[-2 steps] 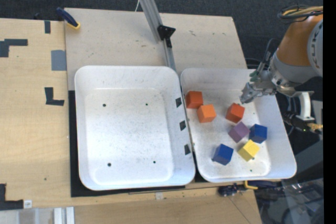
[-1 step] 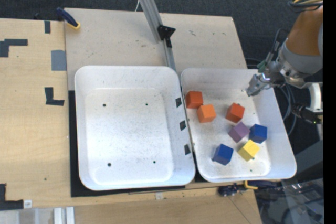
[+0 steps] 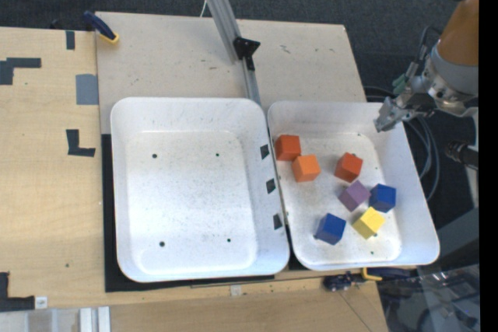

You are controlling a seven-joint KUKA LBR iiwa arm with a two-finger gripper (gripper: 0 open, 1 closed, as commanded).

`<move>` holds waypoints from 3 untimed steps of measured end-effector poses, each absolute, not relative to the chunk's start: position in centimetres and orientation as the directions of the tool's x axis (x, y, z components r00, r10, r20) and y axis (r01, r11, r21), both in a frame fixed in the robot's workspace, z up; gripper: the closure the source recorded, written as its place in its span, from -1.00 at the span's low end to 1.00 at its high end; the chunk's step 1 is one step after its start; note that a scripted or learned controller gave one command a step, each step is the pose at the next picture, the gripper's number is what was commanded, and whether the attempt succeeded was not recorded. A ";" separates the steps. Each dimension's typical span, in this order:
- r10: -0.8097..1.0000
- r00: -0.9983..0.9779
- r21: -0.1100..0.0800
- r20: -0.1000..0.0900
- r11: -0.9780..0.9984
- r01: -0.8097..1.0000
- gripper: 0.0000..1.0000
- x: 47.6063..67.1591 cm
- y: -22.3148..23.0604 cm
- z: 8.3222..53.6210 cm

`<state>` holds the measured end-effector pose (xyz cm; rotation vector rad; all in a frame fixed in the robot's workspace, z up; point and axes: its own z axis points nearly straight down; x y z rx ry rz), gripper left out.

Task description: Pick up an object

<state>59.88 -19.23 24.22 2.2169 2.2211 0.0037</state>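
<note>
The things to pick from are small blocks, and they all lie in the shallow white bin on the right (image 3: 412, 245). There are two orange cube blocks, one (image 3: 289, 146) near the bin's left wall and one (image 3: 306, 167) just beside it. A red block (image 3: 349, 166) sits more to the right. Below it is a little bunch: a purple block (image 3: 355, 195), a blue block (image 3: 383, 197) just beside that, and a yellow block (image 3: 369, 222) that looks like it touches the blue one. One more blue block (image 3: 331, 228) sits a little apart to the left. No block is picked yet.

The pincer (image 3: 387, 120) hangs over the top right edge of this bin, away from all the blocks. Nothing is in it. I cannot tell how it is set, because it is small and dark here. The grey arm with the orange band (image 3: 459, 43) comes in from the right side, so this bin is the closer one for it.

I think the red block is the easiest one to go for. It is nearest the pincer and has room all around it. The bunched blocks could get bumped.

The shallow white bin on the left (image 3: 187, 186) sits right next to the first one on the wooden desk (image 3: 47, 113). A grey metal pole (image 3: 222, 4) leans over the desk behind them.
</note>
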 end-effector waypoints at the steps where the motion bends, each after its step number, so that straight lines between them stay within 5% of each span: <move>1: 1.000 -0.007 0.000 0.001 0.007 1.000 1.00 60.3 -12.8 23.8; 3: 1.000 -0.002 -0.002 0.000 0.002 1.000 1.00 60.5 -2.6 22.0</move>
